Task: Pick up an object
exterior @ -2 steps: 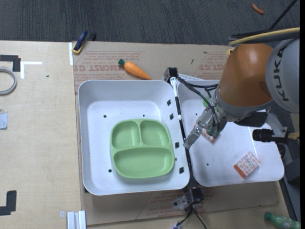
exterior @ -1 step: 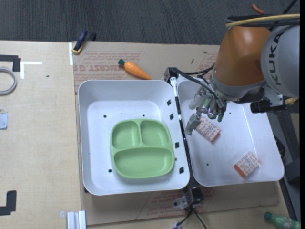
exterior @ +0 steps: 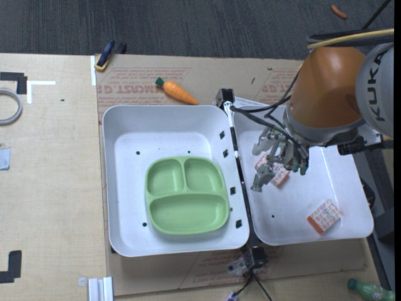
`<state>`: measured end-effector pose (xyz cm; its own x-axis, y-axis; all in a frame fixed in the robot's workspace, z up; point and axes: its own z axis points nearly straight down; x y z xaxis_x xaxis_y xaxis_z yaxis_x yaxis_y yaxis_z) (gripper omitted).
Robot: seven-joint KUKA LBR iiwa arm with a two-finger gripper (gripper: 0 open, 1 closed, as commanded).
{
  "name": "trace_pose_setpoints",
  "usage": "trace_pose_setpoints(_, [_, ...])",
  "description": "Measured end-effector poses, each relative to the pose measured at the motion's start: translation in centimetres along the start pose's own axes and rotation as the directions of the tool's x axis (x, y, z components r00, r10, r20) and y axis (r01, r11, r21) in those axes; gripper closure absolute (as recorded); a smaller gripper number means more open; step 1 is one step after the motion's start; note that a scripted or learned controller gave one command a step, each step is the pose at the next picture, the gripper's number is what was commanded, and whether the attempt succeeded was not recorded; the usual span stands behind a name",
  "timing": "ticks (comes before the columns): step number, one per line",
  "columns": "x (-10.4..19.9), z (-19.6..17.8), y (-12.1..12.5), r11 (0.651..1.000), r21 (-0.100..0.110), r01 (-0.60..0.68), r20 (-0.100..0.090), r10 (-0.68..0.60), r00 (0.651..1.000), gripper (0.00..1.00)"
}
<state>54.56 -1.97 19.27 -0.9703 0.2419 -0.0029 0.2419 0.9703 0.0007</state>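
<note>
My gripper hangs over the left part of the right bin, close to the divider between the bins. Its two grey fingers stand apart, so it is open. A small red-and-white packet lies on the bin floor right beside the lower finger, partly covered by the gripper. I cannot tell whether the fingers touch it. A small orange-and-white box lies flat nearer the bin's front right corner, well apart from the gripper.
A green divided plate sits in the left bin. A toy carrot lies on the cardboard behind the bins. A blue-and-yellow tool lies at the back left, and a green bottle at the front right.
</note>
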Motion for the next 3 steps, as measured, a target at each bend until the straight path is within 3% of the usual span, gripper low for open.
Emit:
trace_pose_setpoints(1, [0.0,0.0,0.0,1.0,0.0,0.0,0.0,0.0,1.0,0.0])
trace_pose_setpoints(2, [-2.0,7.0,-7.3,0.993,0.0,0.118,-0.001,-0.118,0.993,0.0])
trace_pose_setpoints(3, [-4.8,9.6,-6.6,0.991,0.0,0.137,0.006,-0.137,0.99,0.0])
